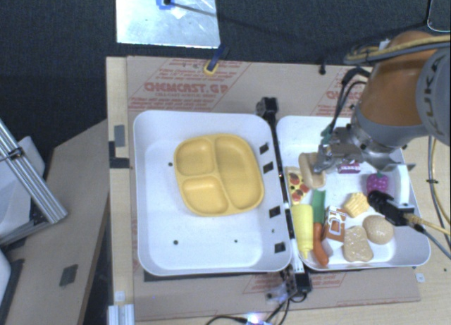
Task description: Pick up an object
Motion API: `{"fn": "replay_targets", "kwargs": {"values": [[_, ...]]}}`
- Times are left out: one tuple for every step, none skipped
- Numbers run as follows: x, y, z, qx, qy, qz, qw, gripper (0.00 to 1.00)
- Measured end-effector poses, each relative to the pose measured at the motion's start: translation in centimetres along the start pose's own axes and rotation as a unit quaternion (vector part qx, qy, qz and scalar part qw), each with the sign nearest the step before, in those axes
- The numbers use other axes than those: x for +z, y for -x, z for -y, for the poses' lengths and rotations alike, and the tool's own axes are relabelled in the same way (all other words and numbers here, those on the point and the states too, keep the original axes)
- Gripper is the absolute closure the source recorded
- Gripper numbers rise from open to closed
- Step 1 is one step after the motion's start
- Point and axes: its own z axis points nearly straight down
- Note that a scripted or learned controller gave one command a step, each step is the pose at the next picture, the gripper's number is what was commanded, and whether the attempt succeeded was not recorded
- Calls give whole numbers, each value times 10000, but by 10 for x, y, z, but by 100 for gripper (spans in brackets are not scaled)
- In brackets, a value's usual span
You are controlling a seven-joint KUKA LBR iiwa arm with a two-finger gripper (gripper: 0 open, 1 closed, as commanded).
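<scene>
The bench [176, 80] carries 2 shallow white bins side by side. The left bin [151, 197] holds a yellow divided plate [215, 174] with 3 compartments, lying well to the left of the gripper. The right bin [409, 246] holds the toy food and the arm's working end.

The grey arm [405, 98], with its orange band, reaches in from the right and ends in the gripper [318, 165], which sits low over the upper left part of the right bin. Whether the fingers are spread or pressed together cannot be told — the wrist body hides them from this slant.

The pizza slice [304, 174] lies just left of and under the gripper tip, touching or nearly so; contact is unclear. A purple grape bunch [379, 182] sits to the right of the fingers. Below them lie a yellow corn cob [303, 223], a green stick [318, 202] beside it, an orange carrot [320, 246], a wavy yellow chip [356, 204], a round bun [379, 230] and a tan cookie [357, 247] — all apart from the gripper.
</scene>
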Motion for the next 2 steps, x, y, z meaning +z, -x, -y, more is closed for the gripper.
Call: {"fn": "replay_targets", "kwargs": {"values": [[-7, -44, 24, -7, 3, -3, 10000, 100], [7, -31, 28, 28, 11, 7, 10000, 100]]}}
